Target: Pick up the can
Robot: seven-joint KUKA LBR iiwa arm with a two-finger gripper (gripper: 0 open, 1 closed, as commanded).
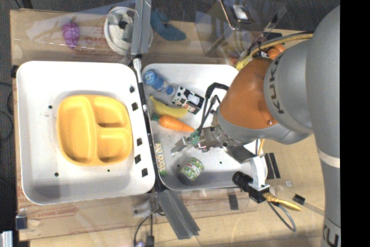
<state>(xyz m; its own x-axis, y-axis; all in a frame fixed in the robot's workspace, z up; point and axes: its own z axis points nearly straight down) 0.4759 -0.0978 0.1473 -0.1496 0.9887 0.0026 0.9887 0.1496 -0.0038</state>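
Wooden bench (75,20), dark carpet beyond; can (190,169) in right bin (222,75).

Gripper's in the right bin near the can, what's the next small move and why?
Probably a short shift toward the near edge of the bin, then a descent. The gripper hangs beside the orange carrot, while the small green-labelled metal can lies apart from it, closer to the near wall of the right white bin. Nothing sits between its fingers yet.

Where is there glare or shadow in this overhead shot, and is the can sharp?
Camera view: the left bin looks bright and washed out, a shadow pools under the arm in the right bin, and the can is soft, its label unreadable.
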